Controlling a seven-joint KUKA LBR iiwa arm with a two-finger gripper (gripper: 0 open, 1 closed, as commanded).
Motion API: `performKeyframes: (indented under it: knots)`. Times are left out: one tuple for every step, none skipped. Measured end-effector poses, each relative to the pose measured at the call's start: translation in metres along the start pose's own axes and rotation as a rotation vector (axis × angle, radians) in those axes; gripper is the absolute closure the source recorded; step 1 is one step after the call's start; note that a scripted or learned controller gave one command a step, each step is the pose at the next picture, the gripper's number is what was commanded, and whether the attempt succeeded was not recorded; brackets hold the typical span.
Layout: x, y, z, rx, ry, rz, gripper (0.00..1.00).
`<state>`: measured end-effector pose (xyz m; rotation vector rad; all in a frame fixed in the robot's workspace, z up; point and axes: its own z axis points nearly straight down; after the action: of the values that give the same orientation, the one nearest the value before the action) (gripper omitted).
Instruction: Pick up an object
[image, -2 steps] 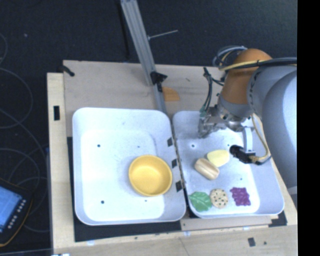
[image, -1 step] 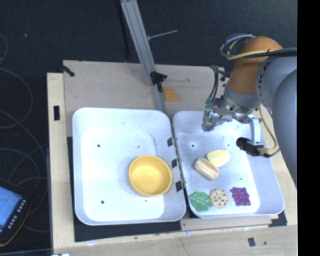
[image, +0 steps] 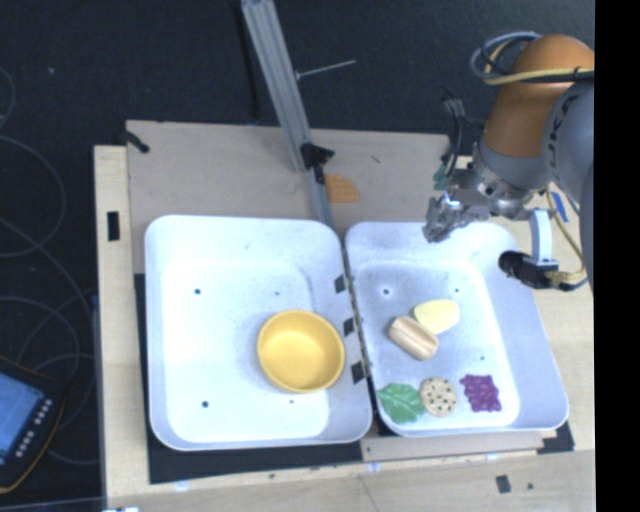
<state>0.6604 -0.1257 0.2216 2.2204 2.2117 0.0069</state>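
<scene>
Evenly lit from above, slightly soft throughout, with white bins (image: 200, 250) glaring and dark floor (image: 60, 70) underexposed.

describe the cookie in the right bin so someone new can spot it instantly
Start at the right bin, then go to its near edge, where three small items sit in a row. The cookie is the middle one, between a green leaf and purple grapes: round, tan, dark-speckled.

Grey arm (image: 570, 120); orange band (image: 530, 100) above wrist; looped cables on top; small dark metallic gripper (image: 440, 222).
</scene>
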Motion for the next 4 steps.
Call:
performKeyframes:
  knots:
    - [-0.001,0.001,-0.009,0.005,0.002,-0.002,1.00]
    - [0.049,-0.012,-0.022,0.007,0.004,-0.011,1.00]
    - [0.099,-0.026,-0.032,0.007,0.004,-0.012,1.00]
    - [0.142,-0.042,-0.038,0.008,0.004,-0.011,1.00]
